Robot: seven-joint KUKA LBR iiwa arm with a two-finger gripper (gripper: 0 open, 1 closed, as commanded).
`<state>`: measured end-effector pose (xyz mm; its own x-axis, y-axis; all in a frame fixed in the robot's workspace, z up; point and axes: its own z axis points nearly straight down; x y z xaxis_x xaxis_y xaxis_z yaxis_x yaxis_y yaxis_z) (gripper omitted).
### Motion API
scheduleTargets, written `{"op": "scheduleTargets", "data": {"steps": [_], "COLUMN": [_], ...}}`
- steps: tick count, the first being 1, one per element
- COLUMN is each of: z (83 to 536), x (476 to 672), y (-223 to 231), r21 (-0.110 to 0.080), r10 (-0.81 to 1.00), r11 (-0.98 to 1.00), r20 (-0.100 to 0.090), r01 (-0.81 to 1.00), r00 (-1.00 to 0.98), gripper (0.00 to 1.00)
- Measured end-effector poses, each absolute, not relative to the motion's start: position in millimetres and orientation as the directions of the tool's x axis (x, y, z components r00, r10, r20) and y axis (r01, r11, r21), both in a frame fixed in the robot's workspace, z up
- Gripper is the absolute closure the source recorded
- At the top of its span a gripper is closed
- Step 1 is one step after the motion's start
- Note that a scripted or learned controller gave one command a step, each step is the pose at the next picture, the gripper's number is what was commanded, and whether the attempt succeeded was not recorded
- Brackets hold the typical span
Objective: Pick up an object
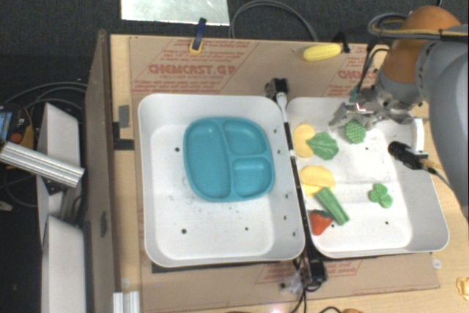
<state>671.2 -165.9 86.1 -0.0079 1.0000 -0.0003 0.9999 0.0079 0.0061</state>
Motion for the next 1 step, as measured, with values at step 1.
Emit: {"op": "scheduleTargets", "data": {"steps": [1], "z": [97.3], "x": [670.8], "y": [-168.1], "r21": [0.008], "r10": [1.000], "r11": [0.009], "r20": [-0.003], "r01": [1.000], "r00": [-0.009], "gripper": [1.00]}}
